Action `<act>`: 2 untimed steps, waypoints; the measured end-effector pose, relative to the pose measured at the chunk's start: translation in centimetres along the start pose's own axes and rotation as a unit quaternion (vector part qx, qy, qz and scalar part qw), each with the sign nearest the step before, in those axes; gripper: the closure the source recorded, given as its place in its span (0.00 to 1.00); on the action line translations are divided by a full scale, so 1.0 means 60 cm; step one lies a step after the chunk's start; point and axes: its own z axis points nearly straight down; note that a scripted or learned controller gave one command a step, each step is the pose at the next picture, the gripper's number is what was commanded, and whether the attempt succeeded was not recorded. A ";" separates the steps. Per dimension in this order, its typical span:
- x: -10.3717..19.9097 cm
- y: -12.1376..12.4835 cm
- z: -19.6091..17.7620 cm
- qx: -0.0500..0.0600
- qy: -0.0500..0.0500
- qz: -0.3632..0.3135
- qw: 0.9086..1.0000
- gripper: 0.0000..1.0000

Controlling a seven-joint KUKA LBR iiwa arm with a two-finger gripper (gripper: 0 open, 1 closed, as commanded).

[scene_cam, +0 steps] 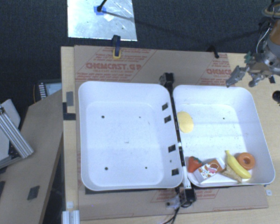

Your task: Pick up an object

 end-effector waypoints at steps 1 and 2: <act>0.003 -0.002 -0.002 0.001 0.001 -0.001 1.000 0.00; 0.003 -0.002 -0.002 0.001 0.001 -0.001 1.000 0.00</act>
